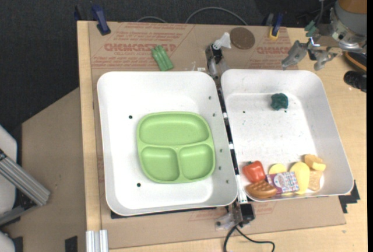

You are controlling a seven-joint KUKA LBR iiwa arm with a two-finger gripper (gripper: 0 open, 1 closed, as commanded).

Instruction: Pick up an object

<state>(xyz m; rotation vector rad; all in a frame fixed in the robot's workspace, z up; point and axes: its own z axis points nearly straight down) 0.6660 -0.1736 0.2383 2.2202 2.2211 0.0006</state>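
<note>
The right bin (326,111) holds a small dark green lump (280,101) near its back. Along its front edge lie a red pepper (253,171), a brown bun-like piece (261,189), a pink packet (284,182), a yellow lemon shape (301,175) and a yellow-orange piece (315,163). My gripper (308,57) hangs over the back rim of the right bin, behind and to the right of the green lump. It is open with nothing between its fingers.
The left bin (116,105) holds a green divided plate (175,146). Behind the bins on the cardboard lie a green clip-like piece (163,59) and a brown disc (242,39). Clamps (101,19) grip the bench's back edge.
</note>
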